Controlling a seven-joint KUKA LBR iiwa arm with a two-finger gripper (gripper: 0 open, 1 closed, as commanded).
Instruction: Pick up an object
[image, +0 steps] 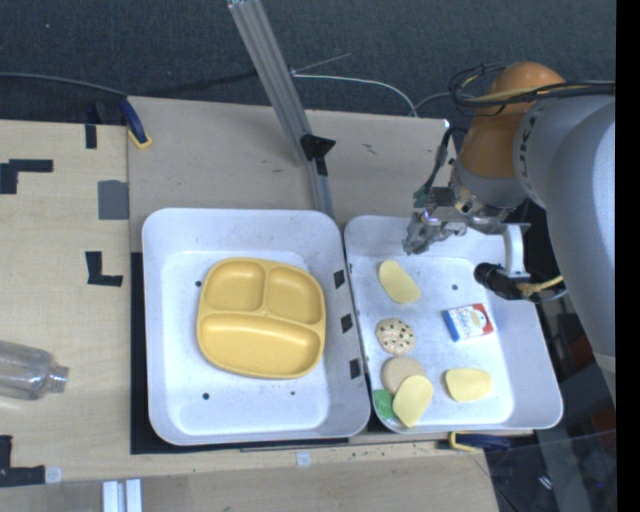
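The right bin (525, 395) holds several small toy foods: a yellow oval piece (399, 282), a chocolate-chip cookie (395, 335), a beige round piece (401, 371), a yellow-green piece (413, 400) over a green bit (384, 405), another yellow piece (468, 384) and a small red, white and blue carton (469, 322). My gripper (421, 238) hangs over the bin's far left corner, just beyond the yellow oval piece, with nothing visible between its fingers.
The left bin (160, 300) holds a yellow divided plate (262, 317). A metal pole (280, 85) slants down to the bins' far edge. A clear plastic bottle (28, 372) lies on the bench at the far left. Cables trail behind the arm.
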